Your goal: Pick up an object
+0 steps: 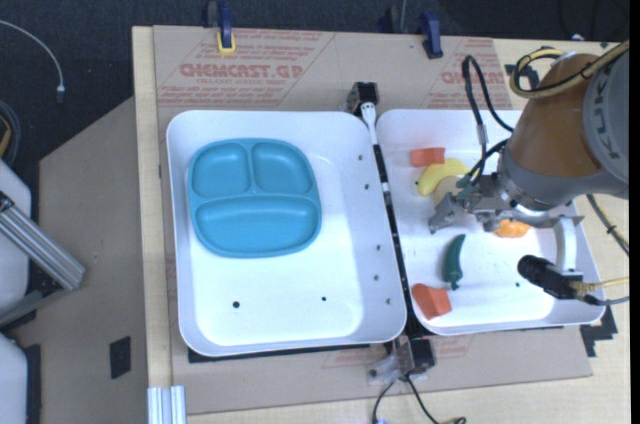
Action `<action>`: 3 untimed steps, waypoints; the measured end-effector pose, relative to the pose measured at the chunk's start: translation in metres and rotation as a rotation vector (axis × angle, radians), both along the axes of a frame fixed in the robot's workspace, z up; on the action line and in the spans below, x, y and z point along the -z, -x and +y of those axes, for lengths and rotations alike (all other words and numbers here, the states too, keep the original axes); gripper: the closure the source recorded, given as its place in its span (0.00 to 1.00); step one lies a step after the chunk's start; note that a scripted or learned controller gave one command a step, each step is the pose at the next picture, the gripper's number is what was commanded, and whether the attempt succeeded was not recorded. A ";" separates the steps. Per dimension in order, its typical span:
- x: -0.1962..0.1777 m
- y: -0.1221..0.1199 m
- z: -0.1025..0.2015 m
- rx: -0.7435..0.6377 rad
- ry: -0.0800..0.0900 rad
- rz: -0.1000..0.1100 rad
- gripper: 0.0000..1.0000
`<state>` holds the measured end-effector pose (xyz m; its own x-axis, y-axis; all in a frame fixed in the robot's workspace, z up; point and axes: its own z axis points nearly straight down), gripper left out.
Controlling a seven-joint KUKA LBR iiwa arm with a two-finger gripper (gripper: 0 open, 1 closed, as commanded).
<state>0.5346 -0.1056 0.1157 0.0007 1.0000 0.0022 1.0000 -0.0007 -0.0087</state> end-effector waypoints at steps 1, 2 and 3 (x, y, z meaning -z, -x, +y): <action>0.033 0.000 0.001 0.000 0.001 -0.005 0.00; 0.021 0.000 0.000 0.001 0.002 -0.010 1.00; -0.029 -0.001 0.010 -0.002 0.004 -0.015 1.00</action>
